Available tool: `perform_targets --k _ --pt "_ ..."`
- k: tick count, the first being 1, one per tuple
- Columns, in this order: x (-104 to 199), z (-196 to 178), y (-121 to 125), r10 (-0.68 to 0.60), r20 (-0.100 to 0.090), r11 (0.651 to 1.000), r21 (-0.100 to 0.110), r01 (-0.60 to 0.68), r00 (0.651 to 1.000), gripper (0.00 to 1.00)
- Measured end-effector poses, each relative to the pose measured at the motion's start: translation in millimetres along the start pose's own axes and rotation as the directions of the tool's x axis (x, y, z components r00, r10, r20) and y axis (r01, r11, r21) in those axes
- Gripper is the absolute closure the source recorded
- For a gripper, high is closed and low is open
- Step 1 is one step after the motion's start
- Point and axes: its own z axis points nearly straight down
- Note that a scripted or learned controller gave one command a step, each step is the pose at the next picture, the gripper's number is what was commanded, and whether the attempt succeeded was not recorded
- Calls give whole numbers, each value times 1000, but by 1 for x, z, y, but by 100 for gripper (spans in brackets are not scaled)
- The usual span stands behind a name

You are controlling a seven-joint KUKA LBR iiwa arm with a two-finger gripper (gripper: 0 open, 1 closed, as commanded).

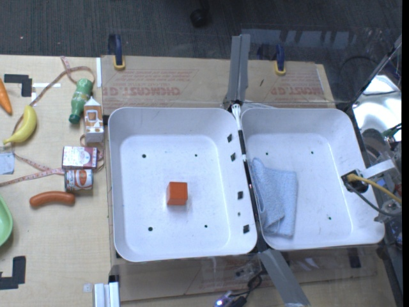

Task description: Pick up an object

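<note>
From the overhead camera I counted two white bins on the counter (57, 248): the left bin (118, 171) and the right bin (342, 130), touching along the middle. One orange cube (177, 193) sat alone near the middle of the left bin's floor. One grey-blue cloth (276, 197) lay crumpled in the right bin, against its left wall. On the counter left of the bins: one banana (23, 125), one green bottle (80, 98), one sausage (52, 199), one can (79, 180). A carrot (5, 98) and a green dish (4, 221) were cut off at the frame's left edge. My jaws — I could not tell how they stood; the hardware by the right bin's rim was too cluttered to make out.
</note>
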Motion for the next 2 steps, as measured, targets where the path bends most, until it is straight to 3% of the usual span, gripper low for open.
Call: perform_targets --k 1,2 --pt "0 -8 0 -4 4 1000 1 4 1000 100" --pt "13 -52 -63 0 1 1000 0 0 1000 100"
